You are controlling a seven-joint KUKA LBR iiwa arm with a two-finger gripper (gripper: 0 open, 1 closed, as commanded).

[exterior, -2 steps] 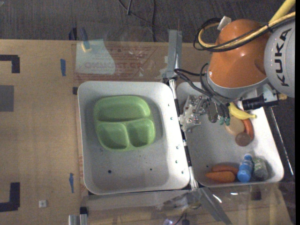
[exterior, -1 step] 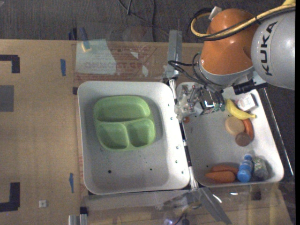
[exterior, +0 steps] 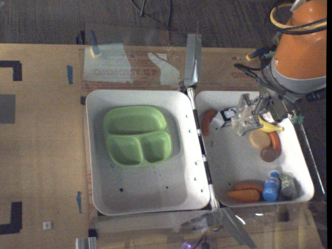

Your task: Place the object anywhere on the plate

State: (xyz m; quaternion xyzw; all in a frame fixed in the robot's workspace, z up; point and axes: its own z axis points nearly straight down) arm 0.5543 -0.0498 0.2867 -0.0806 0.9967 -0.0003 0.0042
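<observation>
Glossy green three-compartment plate (exterior: 137, 135); metallic tool (exterior: 248, 119) over right bin (exterior: 233, 162).

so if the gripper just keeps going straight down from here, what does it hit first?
Most likely the bare floor of the right bin. The gripper hangs over an open patch, with the yellow banana-like toy and the tan disc just to its right. Depth is hard to judge from above, so it could clip either.
</observation>
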